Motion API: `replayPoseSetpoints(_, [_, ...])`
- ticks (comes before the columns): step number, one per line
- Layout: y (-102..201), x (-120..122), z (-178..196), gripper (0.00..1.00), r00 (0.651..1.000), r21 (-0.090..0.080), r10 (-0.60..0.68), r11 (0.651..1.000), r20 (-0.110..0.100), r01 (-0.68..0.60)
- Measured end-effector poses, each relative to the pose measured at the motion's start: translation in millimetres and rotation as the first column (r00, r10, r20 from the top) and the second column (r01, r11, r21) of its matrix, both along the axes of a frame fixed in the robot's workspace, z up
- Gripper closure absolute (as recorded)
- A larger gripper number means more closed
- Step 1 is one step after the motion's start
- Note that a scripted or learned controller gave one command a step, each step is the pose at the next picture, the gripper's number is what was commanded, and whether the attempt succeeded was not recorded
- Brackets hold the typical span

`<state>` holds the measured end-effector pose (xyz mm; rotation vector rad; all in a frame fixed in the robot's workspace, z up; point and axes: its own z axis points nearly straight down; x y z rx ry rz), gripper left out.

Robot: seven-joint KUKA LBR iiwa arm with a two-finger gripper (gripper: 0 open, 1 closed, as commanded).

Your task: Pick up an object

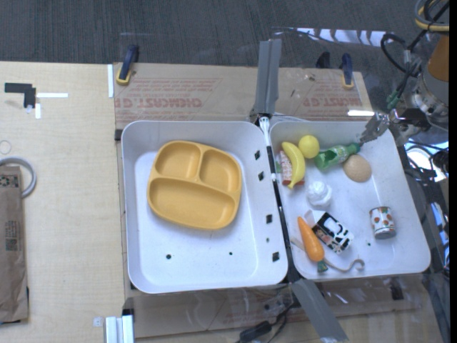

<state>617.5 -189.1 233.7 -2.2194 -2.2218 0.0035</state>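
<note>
Pale wood worktop [57, 191] carries two white bins; the right bin [410, 213] holds the clutter. At its far right corner the hand [376, 127] hovers — whether open or closed I cannot tell. Nearest lies a green bottle [334, 155], long axis left-right, cap pointing right; close across that axis, not along it.

Two shallow white plastic bins [136, 213], side by side. One yellow three-compartment plate [194, 184]. One yellow banana [295, 163], one round yellow lemon [308, 146], one green plastic bottle [334, 156], one tan egg-shaped object [358, 168], one orange carrot [310, 239], one small printed can [383, 222], one black-and-white toy [333, 232], one small white object [318, 191].
</note>
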Motion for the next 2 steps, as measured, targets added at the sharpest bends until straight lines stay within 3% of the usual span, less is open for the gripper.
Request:
replayPoseSetpoints(1, [54.7,4.6,-142.3,0.00,0.981,0.000,0.195,0.981,0.002,-0.195])
replayPoseSetpoints(2, [72.7,3.2,-142.3,0.00,0.973,-0.003,0.231,0.973,0.001,-0.231])
